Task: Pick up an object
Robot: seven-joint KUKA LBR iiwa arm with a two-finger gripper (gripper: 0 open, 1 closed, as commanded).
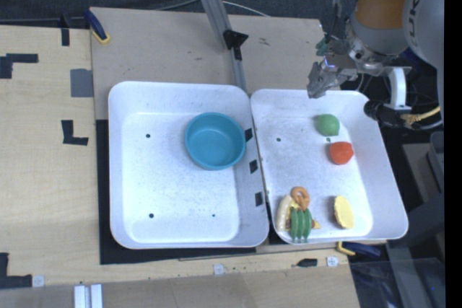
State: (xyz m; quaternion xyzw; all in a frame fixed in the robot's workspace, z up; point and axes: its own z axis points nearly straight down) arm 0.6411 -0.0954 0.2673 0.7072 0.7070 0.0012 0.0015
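Two white bins side by side on the counter point(43, 148). Left bin point(137, 213): one blue bowl point(214, 141), upright, toward its right half. Right bin point(289, 119): green ball point(327, 124), red ball point(340, 152) just below it, corn-and-pretzel cluster point(297, 214) near front edge, yellow piece point(343, 212) beside it. Pincer point(320, 85) hangs over right bin's back rim, just above-left of green ball, not touching; finger spread can't tell. Grey pole point(213, 3) crosses the back.
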